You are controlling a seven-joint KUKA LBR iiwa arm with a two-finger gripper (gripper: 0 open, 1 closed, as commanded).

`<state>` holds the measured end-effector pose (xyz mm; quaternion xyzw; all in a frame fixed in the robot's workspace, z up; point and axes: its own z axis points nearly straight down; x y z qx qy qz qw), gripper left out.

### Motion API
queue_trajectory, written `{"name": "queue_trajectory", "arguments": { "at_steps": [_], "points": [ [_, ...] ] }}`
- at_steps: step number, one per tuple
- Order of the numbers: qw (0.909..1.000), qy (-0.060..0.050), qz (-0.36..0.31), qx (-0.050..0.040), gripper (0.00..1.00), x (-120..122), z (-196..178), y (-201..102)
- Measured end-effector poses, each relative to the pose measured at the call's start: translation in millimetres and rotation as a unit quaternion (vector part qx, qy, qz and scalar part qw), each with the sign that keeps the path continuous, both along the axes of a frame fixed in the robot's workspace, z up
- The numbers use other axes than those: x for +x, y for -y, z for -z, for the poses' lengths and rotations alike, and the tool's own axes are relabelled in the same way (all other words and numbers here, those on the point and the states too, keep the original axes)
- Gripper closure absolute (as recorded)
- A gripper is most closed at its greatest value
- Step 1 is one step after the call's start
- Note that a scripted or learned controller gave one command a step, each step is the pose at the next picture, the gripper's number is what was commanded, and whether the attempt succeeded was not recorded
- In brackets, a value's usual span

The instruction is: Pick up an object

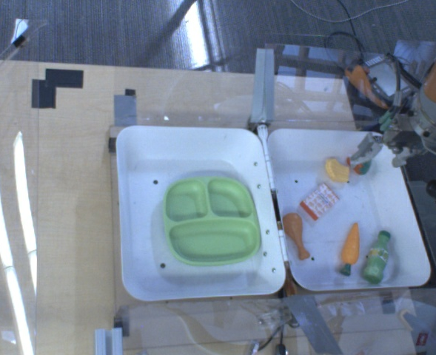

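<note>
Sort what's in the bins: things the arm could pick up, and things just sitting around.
Candidates to pick, all in the right bin:
yellow toy
red-and-white packet
drumstick
carrot
green bottle

Just lying about:
green divided plate in the left bin
cables behind the bench

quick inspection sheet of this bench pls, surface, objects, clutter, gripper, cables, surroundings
surface: wooden bench bearing left bin and right bin, side by side
job's things: right bin holds a yellow piece, red-white packet, drumstick, carrot and green bottle, all lying apart
clutter: green divided plate in the left bin; black tape marks on the bench
grippers: gripper over the right bin's far right corner, beside the yellow piece; nothing seen held
cables: black cable looping on the floor behind
surroundings: grey carpet
</note>
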<state>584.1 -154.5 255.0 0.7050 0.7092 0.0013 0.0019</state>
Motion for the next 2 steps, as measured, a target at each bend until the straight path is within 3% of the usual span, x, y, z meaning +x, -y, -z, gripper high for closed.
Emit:
{"name": "queue_trajectory", "arguments": {
  "at_steps": [1,2],
  "points": [
    [0.9952,-0.001,-0.098,0.0002,0.0,-86,126,-45],
    [0.9851,0.004,-0.172,-0.0022,0.0,-93,166,5]
  ]
}}
